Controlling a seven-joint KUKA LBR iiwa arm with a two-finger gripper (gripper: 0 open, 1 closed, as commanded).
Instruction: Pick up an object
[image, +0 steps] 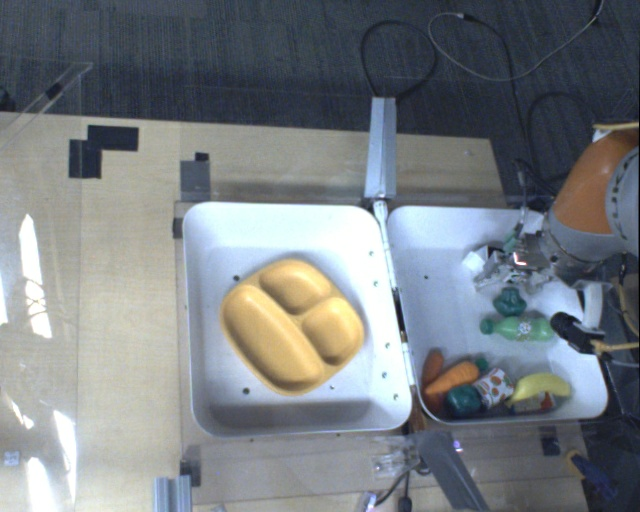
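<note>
My gripper (510, 266) hangs over the upper right part of the right bin (440, 235), at the end of the grey arm with the orange band (590, 195). Just below it lies a small dark green object (510, 300). A green bottle (520, 328) lies on its side a little nearer the front. Along the front wall sit a carrot (452, 377), a dark red piece (432, 364), a teal object (464, 400), a small printed box (491, 386) and a banana (540, 386). Nothing is visibly held.
The left bin (200, 260) holds a yellow three-part plate (292, 325). A metal post (381, 150) stands at the back between the bins. Cables trail across the dark floor behind the bench.
</note>
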